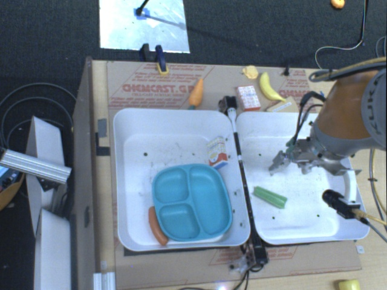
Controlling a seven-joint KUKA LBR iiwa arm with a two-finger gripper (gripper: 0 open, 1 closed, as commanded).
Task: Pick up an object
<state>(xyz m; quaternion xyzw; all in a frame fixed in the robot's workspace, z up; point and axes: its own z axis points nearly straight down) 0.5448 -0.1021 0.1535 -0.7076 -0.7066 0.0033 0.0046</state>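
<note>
Right, arm [354, 110] at right edge of frame, over right bin [314, 228]. Gripper [285, 161] hangs mid-bin, fingers spread, nothing between them. Blue tray [190, 201] in left bin [136, 156]. Green stick [269, 197] lies below the gripper, apart.

Two bins side by side at frame centre. In the left bin [130, 162]: divided tray [190, 201] lower middle, sausage [157, 225] at its lower-left edge, small carton [217, 151] just above its upper right. In the right bin [266, 128]: flat stick [269, 197] lower left. Above the bins: carrot [196, 93], box [248, 98], banana [268, 87].
</note>
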